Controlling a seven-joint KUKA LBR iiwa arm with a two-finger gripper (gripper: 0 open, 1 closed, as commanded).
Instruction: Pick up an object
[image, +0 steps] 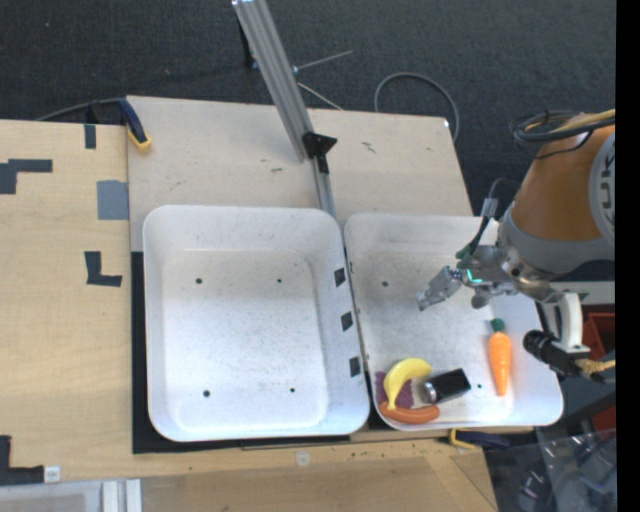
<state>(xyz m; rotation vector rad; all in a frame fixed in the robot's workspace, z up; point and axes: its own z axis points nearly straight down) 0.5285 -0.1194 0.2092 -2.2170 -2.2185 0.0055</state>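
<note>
The right bin (400, 250) holds an orange carrot (499, 362) near its right side. At its front lie a yellow banana (403, 375), a red piece (408, 412) under it and a black block (447, 385). My gripper (440, 288) hangs over the middle of the right bin, its grey fingers pointing left and down, with nothing seen between them. It sits left of and above the carrot, and behind the banana.
The left bin (240, 320) lies beside the right one, with a raised rim (345, 310) between them. A slanted metal post (285, 85) rises behind the bins. The grey and orange arm (560, 200) fills the right side.
</note>
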